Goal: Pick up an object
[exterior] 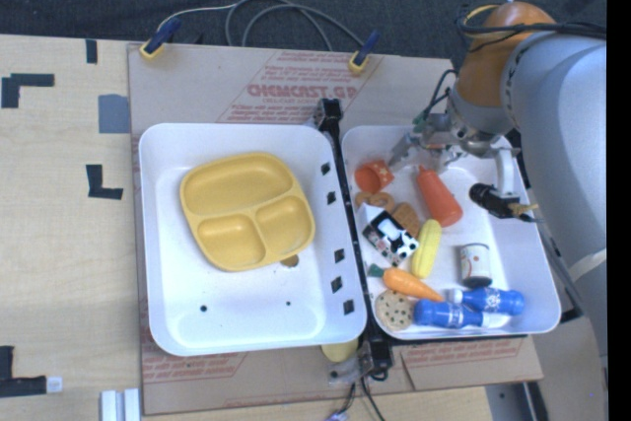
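The gripper [426,141] is hovering over the right bin [545,283], near the orange cup [374,177] and red cylinder [439,196]; honestly can't tell if it's gripping anything.

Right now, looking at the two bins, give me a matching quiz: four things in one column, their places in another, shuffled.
Things:
1. tray
2. bottle
3. cookie
4. gripper

Places:
A. right bin's near edge, lying on its side
B. left bin
C. right bin's far end
D. right bin's near left corner

Pairs: 1-B, 2-A, 3-D, 4-C
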`<control>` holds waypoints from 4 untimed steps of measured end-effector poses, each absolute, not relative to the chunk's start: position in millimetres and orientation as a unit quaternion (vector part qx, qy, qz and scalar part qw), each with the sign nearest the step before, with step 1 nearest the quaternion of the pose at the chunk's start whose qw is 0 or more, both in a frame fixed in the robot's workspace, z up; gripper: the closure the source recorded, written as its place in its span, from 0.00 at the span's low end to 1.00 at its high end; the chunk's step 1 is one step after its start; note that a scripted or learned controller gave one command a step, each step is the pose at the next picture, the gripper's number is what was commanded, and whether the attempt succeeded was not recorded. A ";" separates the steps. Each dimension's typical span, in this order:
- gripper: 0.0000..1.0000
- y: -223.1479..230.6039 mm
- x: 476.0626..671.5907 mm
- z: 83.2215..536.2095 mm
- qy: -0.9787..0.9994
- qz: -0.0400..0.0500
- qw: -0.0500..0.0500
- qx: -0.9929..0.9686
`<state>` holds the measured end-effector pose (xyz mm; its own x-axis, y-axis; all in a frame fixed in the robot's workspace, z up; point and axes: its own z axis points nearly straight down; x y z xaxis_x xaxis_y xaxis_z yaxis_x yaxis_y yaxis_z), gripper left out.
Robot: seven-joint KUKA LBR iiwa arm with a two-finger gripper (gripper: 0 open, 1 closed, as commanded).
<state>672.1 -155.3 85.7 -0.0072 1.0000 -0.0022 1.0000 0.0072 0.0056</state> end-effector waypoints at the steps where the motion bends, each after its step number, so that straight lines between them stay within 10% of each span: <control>1: 0.00 -171.8 602.0 88.1 0.707 0.001 0.004 0.707; 2: 0.00 -162.6 573.4 88.2 0.707 0.002 0.006 0.707; 3: 0.00 -148.3 636.0 86.6 0.708 0.001 0.003 0.706; 4: 1.00 -148.4 635.1 97.8 0.708 0.002 0.003 0.706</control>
